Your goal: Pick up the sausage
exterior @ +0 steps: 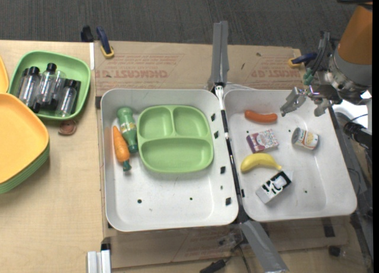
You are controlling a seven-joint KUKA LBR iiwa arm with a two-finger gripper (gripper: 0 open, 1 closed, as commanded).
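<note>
Tabletop (53,218) of light wood with two shallow white plastic bins, the grey robot arm with orange band (359,35) above the far right corner.

Left white bin (172,206) carries a green divided plastic tray (175,138), and beside the tray, to its left, lie a green toy bottle (127,128) and an orange toy carrot (121,145), touching each other. Right white bin (314,198) carries the small things: a yellow toy banana (260,162), a purple and white small carton (262,141), a black and white small box (273,186), a round white cup (305,139) and the red-orange toy sausage (260,116). The sausage lies flat in the far left part of this bin, close behind the purple carton. The two-finger metal hand (307,103) hangs over the far right part of the same bin, its fingers spread apart and grasping nothing, well apart from the sausage.
</note>
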